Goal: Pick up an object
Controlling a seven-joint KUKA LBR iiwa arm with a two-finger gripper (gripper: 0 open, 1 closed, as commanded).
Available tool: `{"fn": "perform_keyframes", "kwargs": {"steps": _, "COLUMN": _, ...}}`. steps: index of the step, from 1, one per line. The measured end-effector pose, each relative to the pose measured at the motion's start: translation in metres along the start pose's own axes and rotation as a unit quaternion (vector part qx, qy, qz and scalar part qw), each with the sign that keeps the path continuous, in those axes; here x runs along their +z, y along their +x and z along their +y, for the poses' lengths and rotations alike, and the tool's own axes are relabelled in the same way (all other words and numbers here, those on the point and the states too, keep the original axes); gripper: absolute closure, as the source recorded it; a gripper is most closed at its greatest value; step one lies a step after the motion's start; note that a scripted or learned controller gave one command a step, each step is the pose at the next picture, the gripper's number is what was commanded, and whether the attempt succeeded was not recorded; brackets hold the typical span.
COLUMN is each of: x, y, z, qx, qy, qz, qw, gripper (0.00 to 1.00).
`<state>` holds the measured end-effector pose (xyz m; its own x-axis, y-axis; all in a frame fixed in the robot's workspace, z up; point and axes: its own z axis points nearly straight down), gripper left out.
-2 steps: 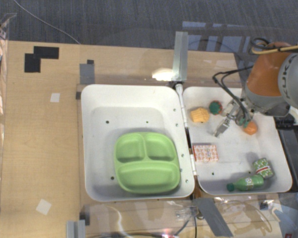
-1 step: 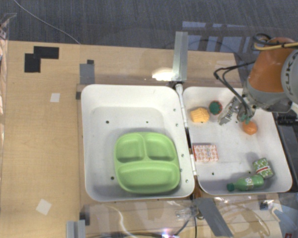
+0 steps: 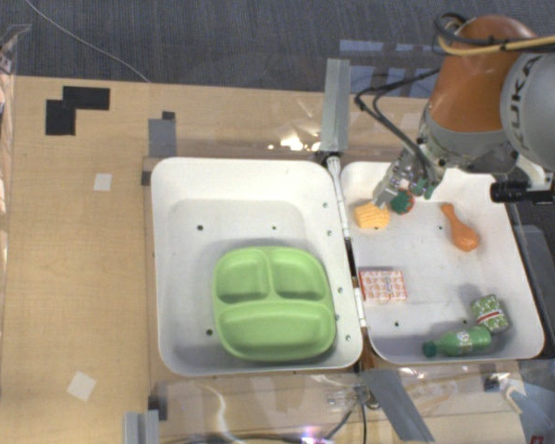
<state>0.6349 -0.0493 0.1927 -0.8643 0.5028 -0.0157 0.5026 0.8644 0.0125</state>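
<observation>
One gripper [image 3: 400,190] hangs low in the right bin [image 3: 527,345], just above a small green object [image 3: 403,203] beside the yellow corn piece [image 3: 372,216]; whether it pinches anything I cannot tell. Its arm [image 3: 481,91] slants in from the upper right, lettered "KU", the rest cut off.

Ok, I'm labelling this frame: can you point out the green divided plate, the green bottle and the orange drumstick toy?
green divided plate [image 3: 274,303]: camera view, middle ridge between compartments.
green bottle [image 3: 459,342]: camera view, middle of its body.
orange drumstick toy [image 3: 462,235]: camera view, its thick end.
</observation>
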Motion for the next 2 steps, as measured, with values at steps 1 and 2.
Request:
{"fn": "perform_keyframes", "kwargs": {"steps": 1, "x": -0.054, "y": 0.001, "z": 0.048, "qx": -0.169, "qy": 0.001, "qz": 0.002, "qw": 0.9856, "gripper": 1.00}}
{"fn": "perform_keyframes", "kwargs": {"steps": 2, "x": 0.007, "y": 0.073, "z": 0.014, "qx": 0.025, "qy": 0.005, "qz": 0.007, "qw": 0.9996, "gripper": 1.00}}
